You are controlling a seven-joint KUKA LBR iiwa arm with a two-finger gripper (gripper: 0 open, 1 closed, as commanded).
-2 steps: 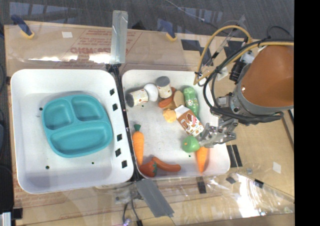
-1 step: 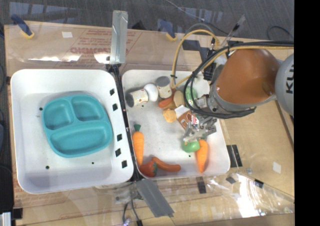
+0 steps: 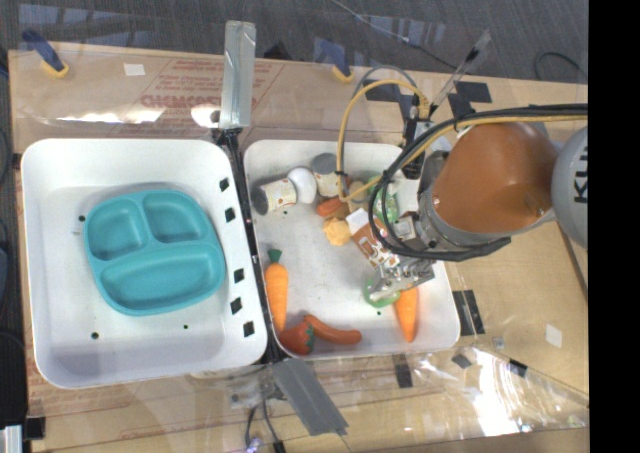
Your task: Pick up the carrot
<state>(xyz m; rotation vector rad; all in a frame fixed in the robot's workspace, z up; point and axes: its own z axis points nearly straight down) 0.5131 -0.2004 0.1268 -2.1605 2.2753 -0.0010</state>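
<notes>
The carrot (image 3: 406, 310) nearest the work lies in the right bin (image 3: 300, 257), close to that bin's near right corner, orange body pointing toward the front wall and its green top directly under the gripper (image 3: 392, 276). From where I stand the gripper sits right over that leafy end, so close the two look to be touching, but the metal parts and cabling crowd together there and I cannot tell how far the pincer stands open or whether anything is caught in it. A second carrot (image 3: 276, 286) lies well off to the far side of the gripper, against the bin's left wall, with a red pepper (image 3: 297, 337) and a sausage (image 3: 335, 332) beside it along the front. Behind the gripper, toward the back wall, sit a small yellowish ball (image 3: 339, 232), an orange-red piece (image 3: 331, 208) and a few white and grey bits. The left bin (image 3: 60, 341), well away, carries a teal divided plate (image 3: 152, 250). To do this step well, I'd say the gripper should settle on the thick orange body instead of the soft green top, straddling it across its width, low enough to close around it, and clear of the bin wall just beside it.
</notes>
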